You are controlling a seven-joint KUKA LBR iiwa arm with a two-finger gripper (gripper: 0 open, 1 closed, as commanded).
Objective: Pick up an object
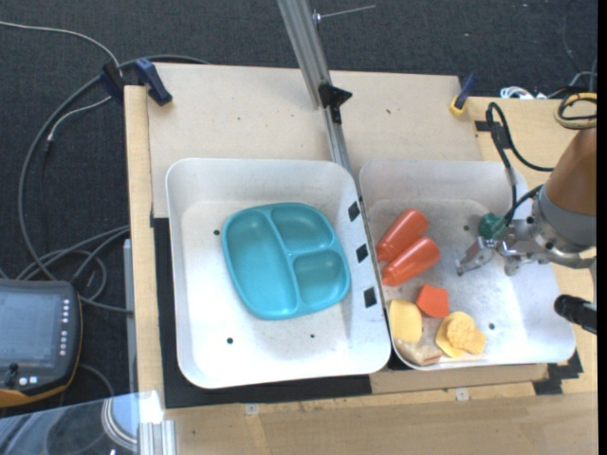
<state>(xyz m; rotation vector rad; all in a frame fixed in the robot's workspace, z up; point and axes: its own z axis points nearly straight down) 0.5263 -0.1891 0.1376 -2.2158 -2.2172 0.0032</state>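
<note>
Gripper [471,257] sits low in the right bin [531,344], at 3 o'clock from the two glossy orange carrot-like pieces [406,246], apart from them; I read its thin metal fingers as splayed with nothing between. I judge it poised there to close on a piece, candidates lying from 9 to 6 o'clock: orange block [432,300], pale yellow wedge [406,322], ridged yellow lump [460,333]. Left bin [190,254] holds a smooth teal divided plate [284,259]
</note>
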